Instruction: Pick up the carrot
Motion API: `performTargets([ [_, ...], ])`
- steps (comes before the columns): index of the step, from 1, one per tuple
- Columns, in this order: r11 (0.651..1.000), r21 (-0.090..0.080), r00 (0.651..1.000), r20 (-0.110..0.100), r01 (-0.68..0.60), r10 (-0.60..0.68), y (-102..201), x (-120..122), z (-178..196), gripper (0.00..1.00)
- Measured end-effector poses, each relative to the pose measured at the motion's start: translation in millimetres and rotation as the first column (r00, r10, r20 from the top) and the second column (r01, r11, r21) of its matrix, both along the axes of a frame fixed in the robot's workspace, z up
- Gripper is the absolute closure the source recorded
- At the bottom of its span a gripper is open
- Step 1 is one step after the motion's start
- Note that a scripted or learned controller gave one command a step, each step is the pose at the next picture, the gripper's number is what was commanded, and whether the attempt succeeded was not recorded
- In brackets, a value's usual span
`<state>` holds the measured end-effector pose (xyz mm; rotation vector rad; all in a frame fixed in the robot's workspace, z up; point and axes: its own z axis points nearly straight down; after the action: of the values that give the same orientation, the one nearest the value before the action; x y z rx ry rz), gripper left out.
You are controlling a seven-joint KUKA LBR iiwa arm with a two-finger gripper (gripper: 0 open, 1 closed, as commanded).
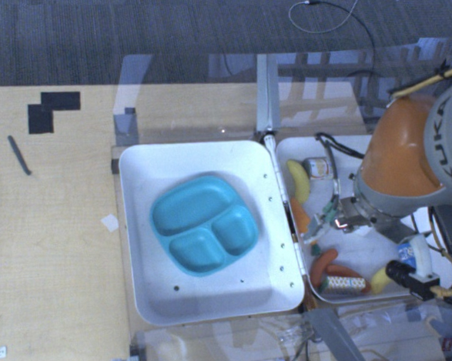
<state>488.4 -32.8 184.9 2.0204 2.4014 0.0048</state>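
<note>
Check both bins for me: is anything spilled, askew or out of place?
Nothing looks spilled or damaged. The blue divided plate sits slightly skewed in the left bin. The carrot lies tight against the right bin's left wall, beside the banana.

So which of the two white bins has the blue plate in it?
The left bin. It holds the blue plate; the right bin holds food, like the yellow banana, under the arm.
</note>
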Motion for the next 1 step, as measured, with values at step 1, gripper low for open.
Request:
performTargets([
  [1, 0.998, -0.001, 0.998, 0.0, 0.066, -0.066, -24.1, 102.7, -0.1, 0.0],
])
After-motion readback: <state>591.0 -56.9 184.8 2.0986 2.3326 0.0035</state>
